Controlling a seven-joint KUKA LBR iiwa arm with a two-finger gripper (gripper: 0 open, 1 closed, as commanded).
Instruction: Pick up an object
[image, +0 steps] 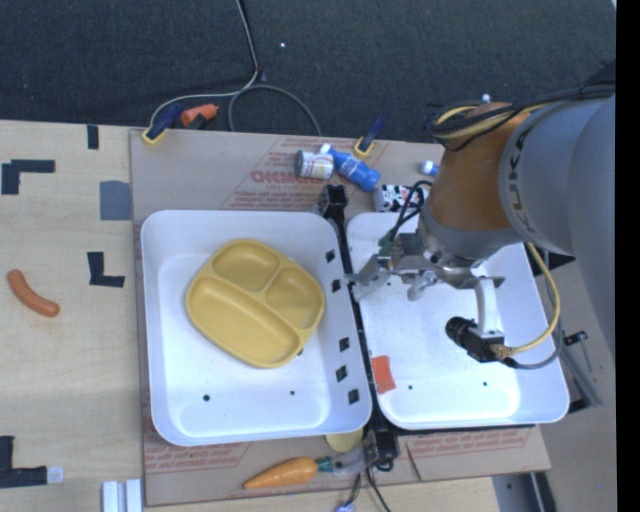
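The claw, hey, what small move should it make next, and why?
Probably shift left toward the yellow divided plate. The claw sits over the right bin by the divider, and that plate in the left bin looks like the nearest thing to pick.

Yellow tray (255, 301), white bins (165, 300)

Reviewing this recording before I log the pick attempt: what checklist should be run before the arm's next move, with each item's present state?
1. Pickable object in a bin: ok, yellow divided plate lies in left bin.
2. Hand over a target: not ok, it hangs over right bin, near the divider.
3. Object between its fingers: cannot tell.
4. Plate unobstructed: ok.
5. Cable free of snags: cannot tell.
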